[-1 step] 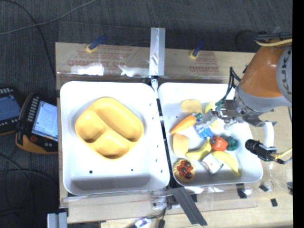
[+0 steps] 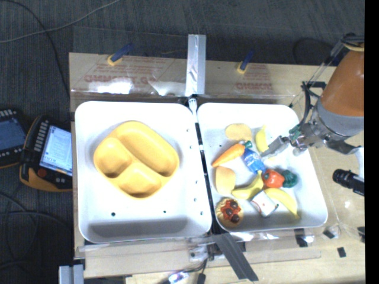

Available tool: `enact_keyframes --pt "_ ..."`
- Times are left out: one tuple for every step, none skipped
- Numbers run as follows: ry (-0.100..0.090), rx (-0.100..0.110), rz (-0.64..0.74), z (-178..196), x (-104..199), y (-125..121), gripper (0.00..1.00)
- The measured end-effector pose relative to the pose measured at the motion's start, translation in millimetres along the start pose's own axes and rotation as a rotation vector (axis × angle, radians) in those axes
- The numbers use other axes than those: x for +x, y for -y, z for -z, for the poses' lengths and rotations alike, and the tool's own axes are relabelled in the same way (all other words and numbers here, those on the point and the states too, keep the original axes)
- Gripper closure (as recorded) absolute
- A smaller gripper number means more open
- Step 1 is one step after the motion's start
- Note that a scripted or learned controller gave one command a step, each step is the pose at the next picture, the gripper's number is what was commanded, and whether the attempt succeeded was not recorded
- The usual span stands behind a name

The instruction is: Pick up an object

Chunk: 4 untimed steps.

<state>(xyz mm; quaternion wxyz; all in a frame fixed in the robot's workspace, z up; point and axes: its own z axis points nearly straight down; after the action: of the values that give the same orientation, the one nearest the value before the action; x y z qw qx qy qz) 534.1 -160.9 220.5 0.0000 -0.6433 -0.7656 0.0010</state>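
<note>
The right bin (image 2: 308,158) holds several toy foods. Among them are an orange carrot (image 2: 228,154), a blue can (image 2: 253,160), a red pepper with a green stem (image 2: 273,178), a pale potato (image 2: 239,131) and yellow banana pieces (image 2: 286,201). A round brown and red item (image 2: 229,211) lies at the front left corner. My gripper (image 2: 267,148) reaches in from the right, low over the bin. Its tip is just right of the blue can and below a small yellow piece (image 2: 261,138). Nothing is visibly held.
The left bin (image 2: 89,218) holds one large lumpy yellow object (image 2: 136,157). A metal divider (image 2: 201,158) runs between the bins. The orange wrist band (image 2: 346,87) hangs over the right bin's far right edge. A handheld device (image 2: 50,155) lies off the bench, left.
</note>
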Motion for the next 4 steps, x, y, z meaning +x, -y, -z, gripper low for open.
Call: enact_keyframes --pt "0.001 -0.002 0.156 55.5 5.4 25.1 0.00" --pt "-0.002 -0.001 0.103 -121.9 5.2 21.6 0.00" --pt "0.003 -0.011 0.020 -130.6 -24.3 -38.4 0.00" --pt "0.003 -0.016 0.020 -119.0 -23.8 -40.1 1.00"
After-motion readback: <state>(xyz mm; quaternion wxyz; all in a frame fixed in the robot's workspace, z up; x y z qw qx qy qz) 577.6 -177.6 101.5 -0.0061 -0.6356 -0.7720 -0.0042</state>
